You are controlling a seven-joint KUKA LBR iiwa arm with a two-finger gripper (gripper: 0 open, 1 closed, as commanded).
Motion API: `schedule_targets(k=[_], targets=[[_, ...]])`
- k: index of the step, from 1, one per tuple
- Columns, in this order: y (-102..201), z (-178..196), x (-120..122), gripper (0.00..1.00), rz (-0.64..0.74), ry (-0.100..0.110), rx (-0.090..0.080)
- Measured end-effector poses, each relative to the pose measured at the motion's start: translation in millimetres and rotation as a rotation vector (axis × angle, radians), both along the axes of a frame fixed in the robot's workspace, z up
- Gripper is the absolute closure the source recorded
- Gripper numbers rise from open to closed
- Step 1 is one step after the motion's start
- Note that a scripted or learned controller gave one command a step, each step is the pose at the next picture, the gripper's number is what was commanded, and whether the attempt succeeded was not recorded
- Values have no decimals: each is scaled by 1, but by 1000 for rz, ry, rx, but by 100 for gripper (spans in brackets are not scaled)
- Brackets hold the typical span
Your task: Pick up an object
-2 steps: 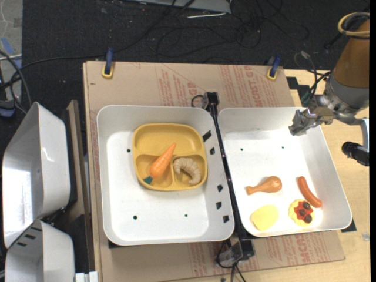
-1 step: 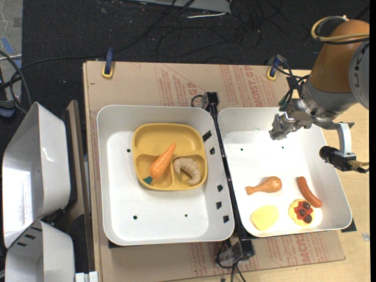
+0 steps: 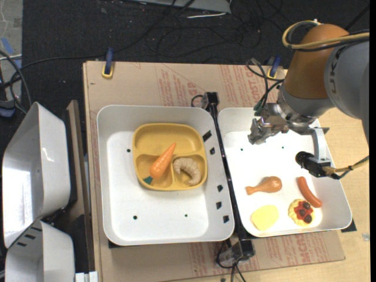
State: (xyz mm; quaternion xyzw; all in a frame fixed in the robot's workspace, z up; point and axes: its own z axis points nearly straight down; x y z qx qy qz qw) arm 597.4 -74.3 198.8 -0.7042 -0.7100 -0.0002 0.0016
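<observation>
On the far left, well away from the gripper, two more white tubs [image 3: 35,157] lean off the side of the bench.

Next comes the left bin [image 3: 117,216]. A yellow plate [image 3: 167,135] with three parts sits in it, well to the left of the fingers. A toy carrot [image 3: 163,161] lies slanted across one part, and a toy shrimp [image 3: 188,170] curls in the part beside it. They look set out like a pretend meal, so I think nobody means to grab them now.

The right bin [image 3: 235,157] holds the loose toys. They all lie flat and apart from each other, which should make each one easy to pick. A toy chicken leg [image 3: 265,186] lies just below the fingers and is the nearest. A round yellow chip-like piece [image 3: 264,217] lies farther below. A toy sausage [image 3: 309,192] and a little toy pizza with toppings [image 3: 302,211] sit below and to the right.

The gripper [image 3: 261,129] hangs over the top part of the right bin with nothing in it. I cannot tell if its fingers are apart or together. No toy is picked yet.

The bins rest on a brown board [image 3: 153,81] on the bench. Dark floor with black cables [image 3: 147,34] runs behind it.
</observation>
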Motion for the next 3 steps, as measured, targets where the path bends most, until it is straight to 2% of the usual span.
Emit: schedule_targets(k=[3], targets=[[166, 5, -12, 100, 1, -2, -1]])
